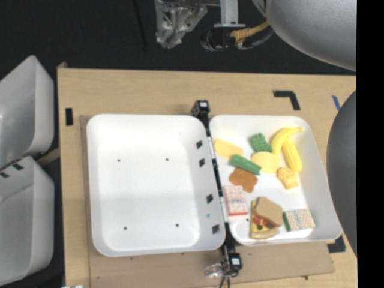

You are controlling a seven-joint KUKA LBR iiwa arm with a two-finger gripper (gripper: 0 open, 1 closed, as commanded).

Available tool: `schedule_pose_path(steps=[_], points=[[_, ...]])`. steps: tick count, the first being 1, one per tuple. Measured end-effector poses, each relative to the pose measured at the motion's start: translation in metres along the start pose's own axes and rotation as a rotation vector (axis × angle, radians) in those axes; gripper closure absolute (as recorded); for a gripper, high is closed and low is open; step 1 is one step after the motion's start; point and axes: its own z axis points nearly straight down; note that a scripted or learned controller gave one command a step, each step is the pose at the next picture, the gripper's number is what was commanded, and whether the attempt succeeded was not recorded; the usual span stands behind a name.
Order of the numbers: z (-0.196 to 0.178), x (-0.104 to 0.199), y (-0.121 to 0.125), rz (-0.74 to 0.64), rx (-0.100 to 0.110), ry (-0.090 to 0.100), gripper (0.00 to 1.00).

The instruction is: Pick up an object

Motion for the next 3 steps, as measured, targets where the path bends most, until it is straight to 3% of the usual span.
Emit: schedule_pose_path(steps=[1, 2, 3], points=[[-0.016, -0.003, -0.001, 0.002, 0.003, -0.003, 1.00], [0.006, -0.031, 0.037, 0.008, 0.004, -0.004, 1.00], [-0.017, 0.006, 0.021, 0.002, 0.002, -0.002, 1.00]])
